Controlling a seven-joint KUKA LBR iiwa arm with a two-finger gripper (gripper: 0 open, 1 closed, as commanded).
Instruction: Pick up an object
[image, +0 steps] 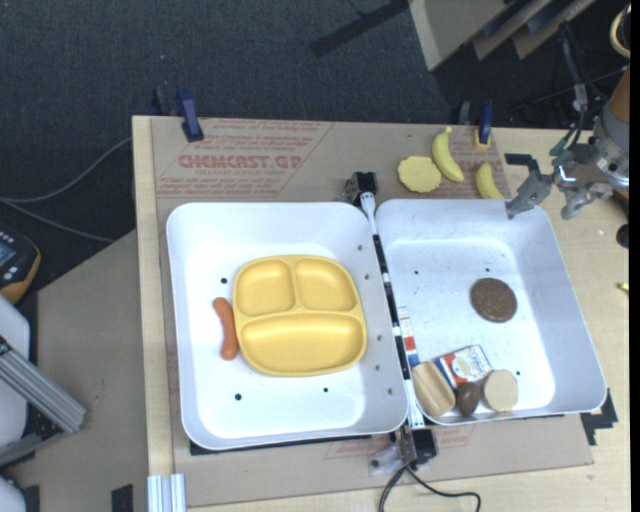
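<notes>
Grey metal tool (548, 195) (green-tipped wire alongside).

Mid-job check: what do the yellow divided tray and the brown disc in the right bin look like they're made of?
Yellow divided tray: likely moulded plastic, smooth and matte, going by its even colour and rounded compartment ridges. Brown disc: flat, dull, faintly speckled surface; probably a plastic or rubber toy cookie or patty, though the view is too coarse to be sure.

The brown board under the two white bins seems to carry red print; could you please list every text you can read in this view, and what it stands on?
"CHEMCAST GP", large red letters on the brown board, behind the left white bin.
Smaller red lines above and below it: too small to read.
Small red, white and blue packet in the right white bin: print blurred, unreadable.
</notes>
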